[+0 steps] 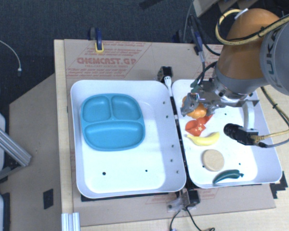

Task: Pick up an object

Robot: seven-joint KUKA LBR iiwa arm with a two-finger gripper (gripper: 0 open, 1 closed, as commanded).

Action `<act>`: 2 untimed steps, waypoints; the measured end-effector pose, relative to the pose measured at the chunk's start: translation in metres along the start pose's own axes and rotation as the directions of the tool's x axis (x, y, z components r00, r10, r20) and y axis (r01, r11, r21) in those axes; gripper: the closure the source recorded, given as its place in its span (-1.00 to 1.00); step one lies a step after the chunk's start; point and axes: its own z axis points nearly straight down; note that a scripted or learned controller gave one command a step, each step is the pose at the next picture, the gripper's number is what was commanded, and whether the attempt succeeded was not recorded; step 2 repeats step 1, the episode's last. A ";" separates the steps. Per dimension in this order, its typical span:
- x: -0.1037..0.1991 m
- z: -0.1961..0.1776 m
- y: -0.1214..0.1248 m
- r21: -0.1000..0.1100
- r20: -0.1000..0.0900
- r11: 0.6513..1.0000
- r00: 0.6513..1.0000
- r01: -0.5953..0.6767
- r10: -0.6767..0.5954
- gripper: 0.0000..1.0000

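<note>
Gripper [196, 105] low in the right bin [267, 170], over an orange fruit [198, 113]; open or closed, impossible to tell. Just nearer: red piece [196, 126], banana [205, 139].

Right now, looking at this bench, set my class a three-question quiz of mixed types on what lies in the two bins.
1. True or false: the blue divided plate lies in the left bin.
2. Which lies nearest the right bin's front edge? A) yellow banana B) round tan disc C) teal curved piece
3. Fill in: the claw hovers over the ___ item.

Key: 1 true; 2 C; 3 orange.
</note>
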 end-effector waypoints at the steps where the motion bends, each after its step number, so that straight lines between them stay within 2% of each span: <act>1: 0.049 -0.007 -0.015 -0.002 0.000 1.000 1.000 0.001 -0.001 1.00; 2: 0.049 -0.007 -0.015 -0.002 0.000 1.000 1.000 0.001 -0.001 1.00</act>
